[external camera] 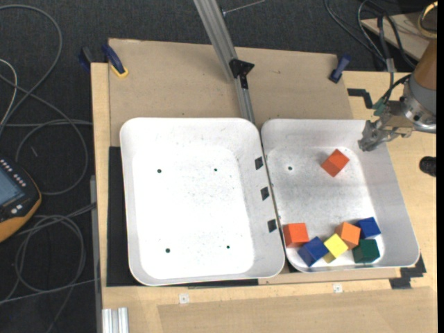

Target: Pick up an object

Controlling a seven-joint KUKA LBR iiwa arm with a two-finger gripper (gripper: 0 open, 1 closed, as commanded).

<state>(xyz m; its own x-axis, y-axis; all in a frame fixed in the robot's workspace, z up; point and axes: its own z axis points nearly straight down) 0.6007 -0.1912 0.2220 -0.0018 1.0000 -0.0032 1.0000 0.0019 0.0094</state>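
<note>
**INVENTORY: bench, bins, blocks – pick not yet made**

1. Bench (208, 82): plywood top, under and behind gripper; blue clamps at far corners. Dark floor w/ loose cables beyond, well to gripper's left side of view.
2. Left bin (139, 151): white, shallow, speckled; well apart from gripper, past the divider.
3. Right bin (388, 186): white, shallow; gripper hangs over its far right corner.
4. Arm (423, 96): grey, reaches in from right.
5. Gripper (369, 139): above bin, nothing seen between its tips; how wide it stands, cannot tell.
6. Lone orange block (336, 163): nearest item, just left of and slightly nearer camera than gripper; stands free, tilted diagonal.
7. Block cluster (336, 241): orange, blue, yellow, green pieces packed at near rim, well apart from gripper.

Step advice (judgement): go for lone orange block, since it has room on all sides. Rotate wrist to match its diagonal faces, centre over it, descend straight. Cluster is poor target; neighbours touch, rim close.
</note>
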